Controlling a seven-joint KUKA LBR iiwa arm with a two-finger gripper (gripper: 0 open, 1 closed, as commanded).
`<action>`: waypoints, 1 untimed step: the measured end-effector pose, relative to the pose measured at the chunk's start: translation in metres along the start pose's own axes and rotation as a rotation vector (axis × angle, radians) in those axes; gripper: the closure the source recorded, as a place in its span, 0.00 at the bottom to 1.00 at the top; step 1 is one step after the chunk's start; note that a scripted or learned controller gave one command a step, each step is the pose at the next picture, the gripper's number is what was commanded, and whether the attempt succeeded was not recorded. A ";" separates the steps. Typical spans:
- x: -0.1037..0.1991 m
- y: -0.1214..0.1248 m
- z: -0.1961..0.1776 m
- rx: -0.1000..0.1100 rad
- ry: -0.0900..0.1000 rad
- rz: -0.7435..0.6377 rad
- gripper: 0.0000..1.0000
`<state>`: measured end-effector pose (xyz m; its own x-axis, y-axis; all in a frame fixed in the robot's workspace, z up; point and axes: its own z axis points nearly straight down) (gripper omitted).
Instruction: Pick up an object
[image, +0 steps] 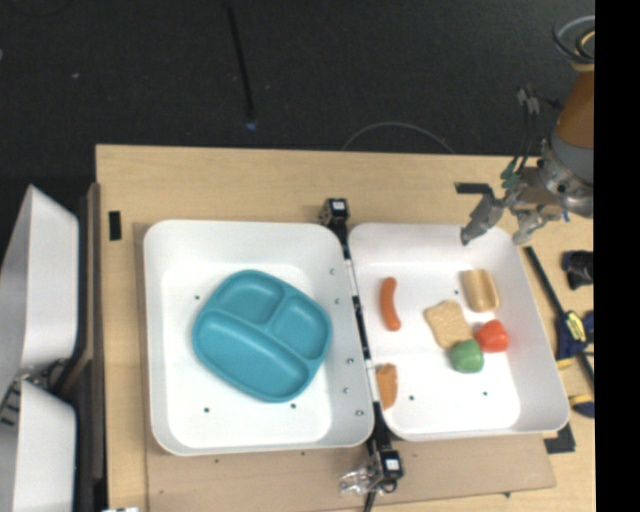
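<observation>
Clearly spread, the hand hovers, holding nothing.

bench: pale matt wood-look top | two bins: smooth white plastic, faint sheen | divided plate: smooth teal plastic, slightly glossy | gripper: dull grey metal | toy foods, e.g. green ball: smooth, plastic-looking
</observation>
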<state>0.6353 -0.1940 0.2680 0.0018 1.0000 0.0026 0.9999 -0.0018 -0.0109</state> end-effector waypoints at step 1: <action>0.001 0.002 -0.008 -0.013 -0.002 -0.003 0.00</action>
<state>0.6375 -0.1934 0.2763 -0.0008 1.0000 0.0005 1.0000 0.0008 0.0024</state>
